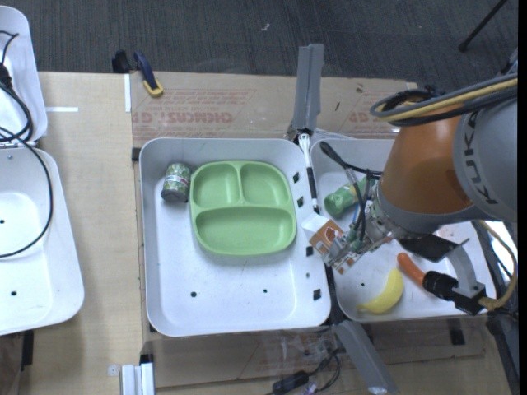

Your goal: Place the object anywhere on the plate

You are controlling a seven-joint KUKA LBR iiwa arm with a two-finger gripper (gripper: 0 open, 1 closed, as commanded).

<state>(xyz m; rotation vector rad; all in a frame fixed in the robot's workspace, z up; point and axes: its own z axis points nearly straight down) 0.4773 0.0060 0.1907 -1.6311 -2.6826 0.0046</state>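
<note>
Overhead, the grey arm [461, 163] with its orange band reaches in from the right and hangs over the right bin [354, 303]; its bulk covers much of that bin's upper half. The gripper [346, 249] sits low at the bin's left side, close to the divider between the two bins; its tip is a tangle of small parts and wiring, and whether the jaws stand wide or narrow I cannot tell; nothing can be made out between them.

Several loose things lie in the right bin: a green cylindrical object [342, 197] just above the gripper and partly behind cables; a yellow banana [385, 295] toward the bin's lower edge, a little apart from the gripper; an orange carrot-like piece [410, 268] just to the banana's upper right, beside a black fitting of the arm. Which of these is the task's object cannot be judged; all rest on the bin floor.

The left bin [230, 303] holds the green plate [243, 206], a three-part divided plate lying flat in the bin's upper middle; its compartments are bare. A small patterned can [175, 182] stands just beside the plate's upper left corner, seemingly touching its rim; the plate is well apart from the gripper, across the divider.
</note>
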